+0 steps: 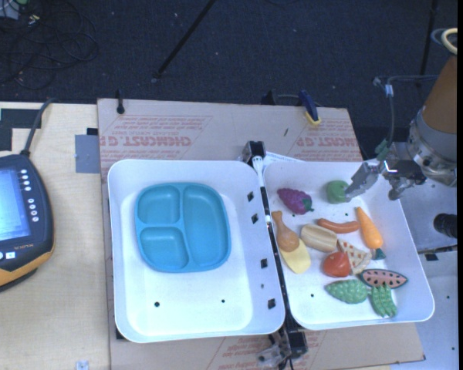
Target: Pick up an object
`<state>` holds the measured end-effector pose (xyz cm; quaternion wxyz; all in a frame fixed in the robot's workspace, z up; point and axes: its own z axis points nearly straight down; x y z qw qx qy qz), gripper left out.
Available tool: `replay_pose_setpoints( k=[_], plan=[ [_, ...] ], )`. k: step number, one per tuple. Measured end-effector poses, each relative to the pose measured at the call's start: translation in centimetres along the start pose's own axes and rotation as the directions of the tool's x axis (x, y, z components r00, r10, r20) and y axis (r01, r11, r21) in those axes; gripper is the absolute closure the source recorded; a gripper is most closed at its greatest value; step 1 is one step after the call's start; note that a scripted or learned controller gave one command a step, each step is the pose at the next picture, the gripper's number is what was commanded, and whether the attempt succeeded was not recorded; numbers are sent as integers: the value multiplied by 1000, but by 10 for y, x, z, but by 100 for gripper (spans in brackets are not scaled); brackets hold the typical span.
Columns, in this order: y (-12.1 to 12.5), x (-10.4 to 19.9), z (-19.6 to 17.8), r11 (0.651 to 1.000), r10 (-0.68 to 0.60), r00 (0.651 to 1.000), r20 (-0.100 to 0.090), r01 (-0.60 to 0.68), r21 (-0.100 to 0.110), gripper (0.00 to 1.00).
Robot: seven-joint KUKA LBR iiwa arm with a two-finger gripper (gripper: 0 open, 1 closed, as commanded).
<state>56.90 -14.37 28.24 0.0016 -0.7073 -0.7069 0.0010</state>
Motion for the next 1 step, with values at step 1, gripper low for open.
replay_pose_setpoints(
  k=[1],
  plan=[
    [4, 4, 145, 1000, -1, 1000, -2, 1, 8, 0]
  ],
)
